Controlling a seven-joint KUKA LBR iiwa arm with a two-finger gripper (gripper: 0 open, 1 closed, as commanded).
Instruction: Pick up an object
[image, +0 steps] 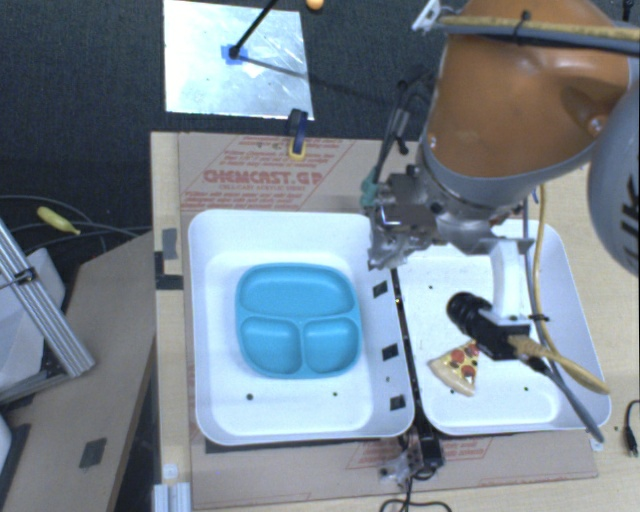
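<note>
White plastic, two shallow bins side by side on a cardboard sheet (265, 165): that is my work area.

Camera view, overhead at a slant. The left bin (205, 300) holds a blue divided tray (298, 318), lying flat and roughly centred. The right bin (562, 300) holds a toy pizza slice (457, 367), flat on the floor toward the near edge, not far from the wall between the bins. My arm (510, 90) reaches in from the right, and my gripper (385, 245) sits over the far end of the wall between the bins. It is well apart from the pizza slice and just off the tray's far right corner.

Tool state: I cannot tell how far open the gripper stands, since the wrist hides too much of it. I can make out nothing in its hold.

Finding: both candidate objects rest on their bin floors, so no pick is accomplished. In my judgement the whole task remains: choosing a target, positioning above it, descending, closing and lifting.
</note>
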